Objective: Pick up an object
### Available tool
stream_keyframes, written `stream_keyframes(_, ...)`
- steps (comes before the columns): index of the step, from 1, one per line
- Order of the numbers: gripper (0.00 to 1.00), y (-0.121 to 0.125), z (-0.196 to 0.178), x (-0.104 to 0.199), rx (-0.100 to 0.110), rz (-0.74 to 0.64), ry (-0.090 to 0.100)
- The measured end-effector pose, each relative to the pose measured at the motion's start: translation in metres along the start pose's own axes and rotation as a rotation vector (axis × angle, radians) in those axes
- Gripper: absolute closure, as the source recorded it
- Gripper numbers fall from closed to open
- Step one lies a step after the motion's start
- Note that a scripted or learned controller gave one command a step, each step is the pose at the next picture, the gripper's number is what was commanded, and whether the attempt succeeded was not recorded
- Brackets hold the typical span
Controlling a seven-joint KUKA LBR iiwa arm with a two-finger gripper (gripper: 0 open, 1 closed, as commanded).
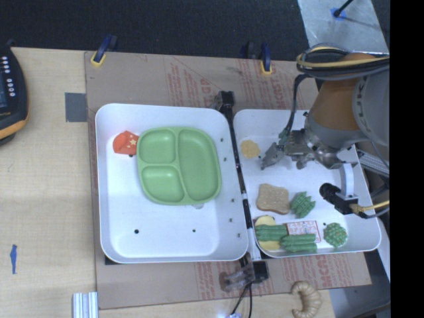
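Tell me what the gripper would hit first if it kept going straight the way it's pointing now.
The gripper points toward the round tan cookie-like piece in the right bin, so it would likely meet that first, though height above the bin is hard to judge.

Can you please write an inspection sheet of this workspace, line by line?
Surface: cardboard on a wooden bench, bearing two white bins, left bin and right bin.
Job's things: right bin holds toast, cracker, green toy foods; left bin holds green tray and red toy.
Clutter: curled brown piece in front of the bins.
Grippers: pincer over the right bin, beside the cracker.
Cables: yellow-black cable looped on the arm.
Surroundings: clamps, black-orange device at left.
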State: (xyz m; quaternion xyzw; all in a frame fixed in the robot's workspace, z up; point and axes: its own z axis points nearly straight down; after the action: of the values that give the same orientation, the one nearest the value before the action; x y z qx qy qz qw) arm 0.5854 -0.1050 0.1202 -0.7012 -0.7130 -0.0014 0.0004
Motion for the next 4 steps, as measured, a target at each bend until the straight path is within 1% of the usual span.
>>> stream_keyframes(1,0.0,0.073,-0.019,-0.074,-0.006,0.012,-0.008)
stream_keyframes(2,0.0,-0.039,-0.007,-0.072,0.014,0.017,0.0)
stream_keyframes(3,0.0,-0.08,0.028,-0.039,0.001,0.016,-0.003)
stream_keyframes(4,0.0,-0.004,0.026,-0.094,-0.005,0.011,-0.006)
